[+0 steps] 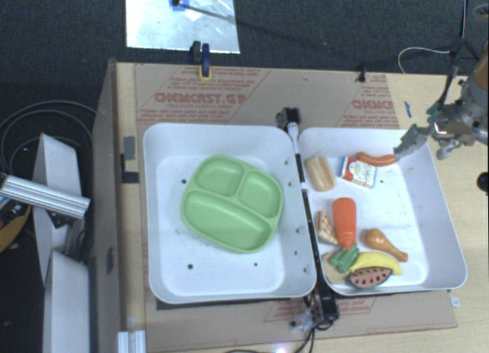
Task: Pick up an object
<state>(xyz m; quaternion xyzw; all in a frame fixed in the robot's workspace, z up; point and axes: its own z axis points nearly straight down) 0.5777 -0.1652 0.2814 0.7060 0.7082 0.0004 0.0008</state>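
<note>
- Gripper (407,143) sits at the upper right rim of the right bin (443,214), reaching in from the right. Whether it is open or closed cannot be told; nothing is visibly gripped.
- Nearest candidate: a sausage (376,159), lying across the top of a small carton (359,172) just left of the gripper tip.
- Other items lie lower in that bin: bread roll (320,173), carrot (344,221), drumstick (384,243), banana (376,263), watermelon slice (367,277).
- Left bin (164,191) holds a green divided plate (231,202).
- Likely best approach: descend squarely over the sausage, straddling its narrow width, clear of the carton edge.
- Risk: the sausage rolls off the carton.
</note>
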